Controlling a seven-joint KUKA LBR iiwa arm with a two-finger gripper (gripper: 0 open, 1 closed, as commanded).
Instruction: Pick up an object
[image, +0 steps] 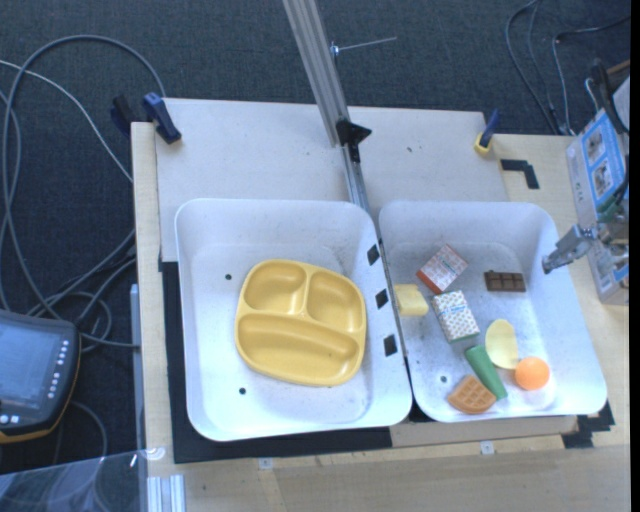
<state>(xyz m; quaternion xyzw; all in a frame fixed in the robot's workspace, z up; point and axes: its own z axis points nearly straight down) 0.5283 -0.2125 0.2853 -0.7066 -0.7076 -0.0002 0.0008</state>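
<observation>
The right bin (560, 300) holds several toy foods. A red-and-white box (442, 268) and a teal-patterned box (456, 316) lie near its middle. A brown chocolate bar (505, 282) lies further right and a pale yellow block (409, 299) sits by the left wall. Toward the front are a yellow slice (502, 342), a green cucumber (486, 371), an orange ball (532, 374) and a waffle (471, 395). My gripper (566, 252) hangs at the bin's right rim, apart from every item, with the chocolate bar nearest to it.
The left bin (200, 300) bears a yellow divided plate (300, 322). A metal rail (330, 80) slants down to the seam between the bins. Clamps (160, 117) sit at the board's back corners. Cables and a pendant (35, 375) lie on the floor at left.
</observation>
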